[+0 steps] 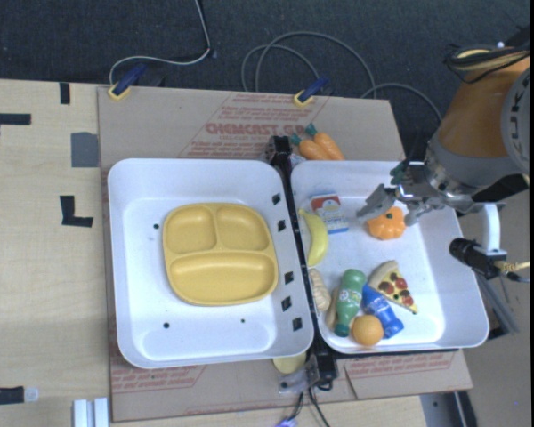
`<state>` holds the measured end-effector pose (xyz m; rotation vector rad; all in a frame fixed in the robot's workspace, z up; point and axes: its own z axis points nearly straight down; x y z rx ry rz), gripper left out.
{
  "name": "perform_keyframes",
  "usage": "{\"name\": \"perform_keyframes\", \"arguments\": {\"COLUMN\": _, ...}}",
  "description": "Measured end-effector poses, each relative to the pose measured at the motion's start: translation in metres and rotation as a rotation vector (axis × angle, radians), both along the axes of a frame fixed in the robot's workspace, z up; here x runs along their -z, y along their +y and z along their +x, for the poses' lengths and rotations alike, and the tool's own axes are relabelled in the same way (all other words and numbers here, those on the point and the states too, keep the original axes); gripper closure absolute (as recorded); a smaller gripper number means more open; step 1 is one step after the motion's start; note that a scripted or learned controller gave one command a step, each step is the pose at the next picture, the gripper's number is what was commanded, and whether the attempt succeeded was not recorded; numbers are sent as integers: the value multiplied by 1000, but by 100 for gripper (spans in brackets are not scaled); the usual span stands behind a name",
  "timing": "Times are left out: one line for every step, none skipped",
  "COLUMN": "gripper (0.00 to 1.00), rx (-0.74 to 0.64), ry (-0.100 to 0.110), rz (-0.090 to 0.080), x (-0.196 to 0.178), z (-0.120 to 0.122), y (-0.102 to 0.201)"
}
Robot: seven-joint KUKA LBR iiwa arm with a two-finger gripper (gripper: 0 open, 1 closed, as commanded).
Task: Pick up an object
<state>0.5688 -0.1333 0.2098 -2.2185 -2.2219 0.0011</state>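
Gripper (397,201) over right bin (458,278), fingers spread, nothing between them. Orange fruit (385,223) right under fingertips, touching or just below, can't tell. Banana (315,237) near divider. Pizza slice (393,285), green bottle (348,299) nearer front. Yellow tray (220,253) in left bin (133,238).

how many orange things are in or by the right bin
3. An orange pepper lies in the right bin under the gripper; an orange ball sits at the bin's near edge; a carrot lies outside its far rim. More may hide beneath the arm.
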Motion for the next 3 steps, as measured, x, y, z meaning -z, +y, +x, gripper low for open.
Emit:
{"name": "perform_keyframes", "arguments": {"gripper": 0, "rx": -6, "ry": -2, "rz": 1, "x": 17, "z": 53, "y": 55}}
{"name": "perform_keyframes", "arguments": {"gripper": 0, "rx": 1, "ry": -3, "rz": -4, "x": 130, "z": 57, "y": 31}}
{"name": "perform_keyframes", "arguments": {"gripper": 0, "rx": -1, "ry": -4, "rz": -1, "x": 124, "z": 74, "y": 29}}
